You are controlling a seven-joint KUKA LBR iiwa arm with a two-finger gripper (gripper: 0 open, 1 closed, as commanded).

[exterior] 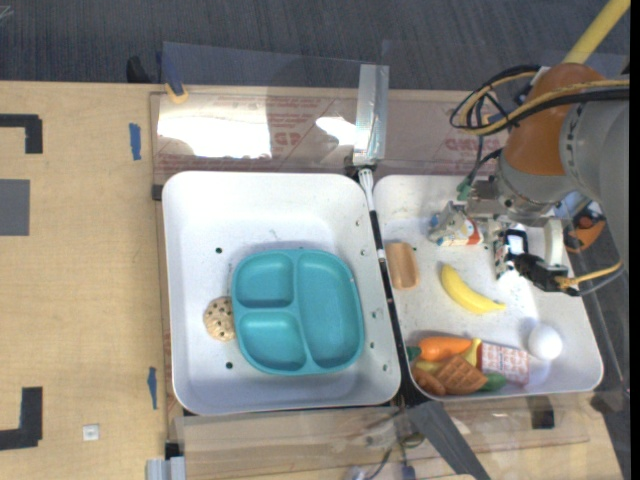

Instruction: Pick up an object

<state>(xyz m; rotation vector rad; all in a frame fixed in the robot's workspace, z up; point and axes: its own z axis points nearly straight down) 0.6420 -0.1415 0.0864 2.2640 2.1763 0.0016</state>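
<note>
My gripper [487, 230] hangs low over the back of the right bin [590, 363], below the grey wrist with its orange band. Just left of it, and close against it, lies a small white, blue and orange thing [452, 229]; whether that thing sits between the fingers is hidden. A yellow banana [470, 293] lies a little in front of the gripper. A tan bread piece [401, 265] rests by the bin's left wall. A white egg [545, 342] is near the front right.
At the right bin's front lie a carrot [444, 348], a brown waffle-like piece [460, 374] and a pink-labelled packet [506, 362]. The left bin [190, 218] holds a teal divided plate [297, 310] and a cookie [219, 318] at its left side.
</note>
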